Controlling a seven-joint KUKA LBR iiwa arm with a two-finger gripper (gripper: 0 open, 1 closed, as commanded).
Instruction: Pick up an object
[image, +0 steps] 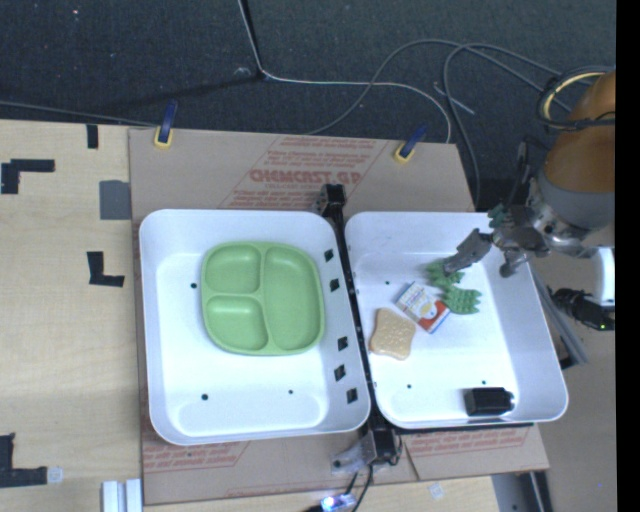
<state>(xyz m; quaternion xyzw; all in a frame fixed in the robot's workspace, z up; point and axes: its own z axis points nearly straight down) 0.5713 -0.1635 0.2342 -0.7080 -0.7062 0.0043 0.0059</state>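
The right bin holds several small things. A green leafy toy lies near its middle, with a white, red and blue packet touching its left side. A tan waffle-like piece sits just below and left of the packet. A black block rests near the front rim. My gripper hangs over the bin's upper right part, above and right of the green toy. It is open, its two grey fingers spread apart with nothing between them.
The left bin holds a green divided plate. A black hinge strip runs between the bins. Both stand on a cardboard sheet with clamps at its back edge. Cables trail over the dark floor behind.
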